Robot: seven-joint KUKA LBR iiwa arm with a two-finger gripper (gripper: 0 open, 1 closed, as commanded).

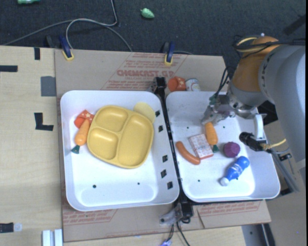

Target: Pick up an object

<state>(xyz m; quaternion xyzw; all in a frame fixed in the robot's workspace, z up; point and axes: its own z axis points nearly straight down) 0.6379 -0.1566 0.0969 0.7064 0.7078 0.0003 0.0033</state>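
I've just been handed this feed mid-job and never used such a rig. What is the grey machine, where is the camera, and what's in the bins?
The camera looks down at a slant on two white bins. The grey arm with an orange band reaches in from the right; its gripper hovers over the right bin, just above a small carrot. I see nothing between its fingers. That bin also holds a sausage, a small packet, a purple ball and a blue bottle. The left bin holds a yellow divided tray and an orange carrot toy.

Robotics lab: clamped cardboard (143, 68), white bins (74, 188), cables (87, 22).
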